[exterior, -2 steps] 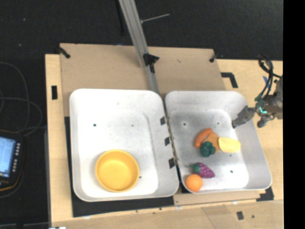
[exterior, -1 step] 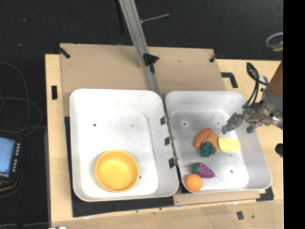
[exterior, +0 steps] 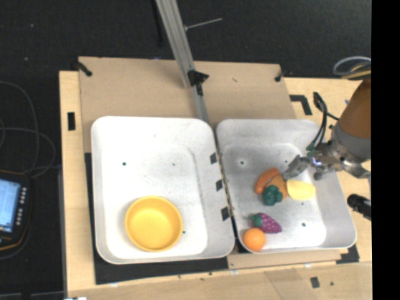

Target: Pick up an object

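In the right bin (exterior: 325, 230) lie an orange carrot with a green top (exterior: 270, 183), a pale yellow lemon-like piece (exterior: 301, 190), a purple bunch of grapes (exterior: 267, 222) and a small orange (exterior: 254, 239). My gripper (exterior: 305, 172) hangs over the bin's right middle, just above the yellow piece and to the right of the carrot. Its fingers stand open, with nothing held between them.
A yellow bowl (exterior: 154, 223) sits in the front of the left bin (exterior: 150, 142). A grey metal strut (exterior: 178, 39) runs from the top down to the ridge between the bins. Cables (exterior: 322, 114) hang by the arm at the right.
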`<state>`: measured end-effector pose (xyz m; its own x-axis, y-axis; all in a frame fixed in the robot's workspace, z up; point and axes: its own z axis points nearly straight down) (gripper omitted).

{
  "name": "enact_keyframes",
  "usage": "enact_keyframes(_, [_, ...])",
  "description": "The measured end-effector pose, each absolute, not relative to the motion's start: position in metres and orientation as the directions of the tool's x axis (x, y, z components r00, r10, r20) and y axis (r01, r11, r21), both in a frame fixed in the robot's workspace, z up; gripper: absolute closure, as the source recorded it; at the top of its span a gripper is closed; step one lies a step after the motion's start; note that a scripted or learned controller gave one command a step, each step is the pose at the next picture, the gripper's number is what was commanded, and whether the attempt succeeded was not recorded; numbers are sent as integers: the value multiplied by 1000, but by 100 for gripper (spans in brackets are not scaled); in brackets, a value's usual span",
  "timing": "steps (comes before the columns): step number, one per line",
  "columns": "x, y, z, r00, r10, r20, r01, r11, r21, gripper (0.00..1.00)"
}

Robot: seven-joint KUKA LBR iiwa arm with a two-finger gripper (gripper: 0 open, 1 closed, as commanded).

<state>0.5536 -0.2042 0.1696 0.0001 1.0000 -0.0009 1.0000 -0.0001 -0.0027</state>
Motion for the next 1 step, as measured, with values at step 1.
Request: enact_keyframes(1, [555, -197, 122, 1, 1000, -1, 1000, -1, -3, 0])
